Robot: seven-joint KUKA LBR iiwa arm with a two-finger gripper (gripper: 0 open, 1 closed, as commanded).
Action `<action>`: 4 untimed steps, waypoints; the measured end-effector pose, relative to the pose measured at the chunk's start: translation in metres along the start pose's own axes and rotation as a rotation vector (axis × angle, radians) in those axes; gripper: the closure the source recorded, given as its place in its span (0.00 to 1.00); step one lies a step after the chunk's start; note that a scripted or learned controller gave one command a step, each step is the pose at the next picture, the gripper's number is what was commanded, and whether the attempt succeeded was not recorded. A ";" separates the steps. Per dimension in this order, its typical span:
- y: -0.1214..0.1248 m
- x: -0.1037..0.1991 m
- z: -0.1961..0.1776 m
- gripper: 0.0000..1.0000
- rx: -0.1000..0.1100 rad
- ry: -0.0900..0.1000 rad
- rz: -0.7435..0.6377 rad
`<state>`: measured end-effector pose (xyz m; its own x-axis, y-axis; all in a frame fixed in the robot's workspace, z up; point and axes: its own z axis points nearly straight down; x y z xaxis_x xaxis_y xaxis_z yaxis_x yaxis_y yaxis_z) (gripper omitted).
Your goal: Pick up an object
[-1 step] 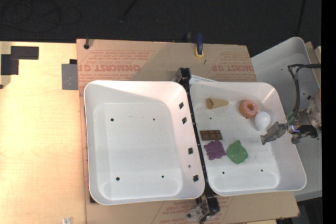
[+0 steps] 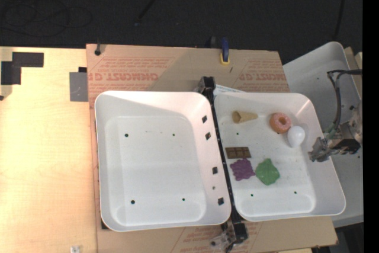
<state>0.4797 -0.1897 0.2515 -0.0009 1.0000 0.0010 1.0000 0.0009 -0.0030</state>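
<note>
The right bin [image 2: 296, 204] holds several small objects. A tan cone [image 2: 243, 117] lies near its back. A pink doughnut [image 2: 280, 122] sits beside a white rounded object [image 2: 296, 136]. A brown chocolate bar [image 2: 238, 153], a purple bunch of grapes [image 2: 242, 169] and a green lump [image 2: 267, 172] lie near the middle. My gripper [image 2: 318, 153] is low at the bin's right rim, just right of the white object, and is small and dark in this view. Nothing is visibly held in it.
The left bin [image 2: 154, 157] stands beside the right one on a cardboard sheet [image 2: 177, 68]. Black clips [image 2: 207, 127] run along the rims where the bins meet. A white panel [image 2: 323, 71] and cables [image 2: 339, 98] stand at the far right.
</note>
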 end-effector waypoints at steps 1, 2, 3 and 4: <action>-0.003 0.066 -0.097 1.00 -0.007 -0.001 -0.005; -0.007 0.057 0.150 1.00 0.011 0.003 0.001; 0.156 0.173 0.058 1.00 -0.019 0.000 -0.015; 0.149 0.217 -0.047 1.00 -0.011 0.001 -0.005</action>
<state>0.6286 0.0275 0.2979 -0.0061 1.0000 0.0020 0.9999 0.0061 0.0081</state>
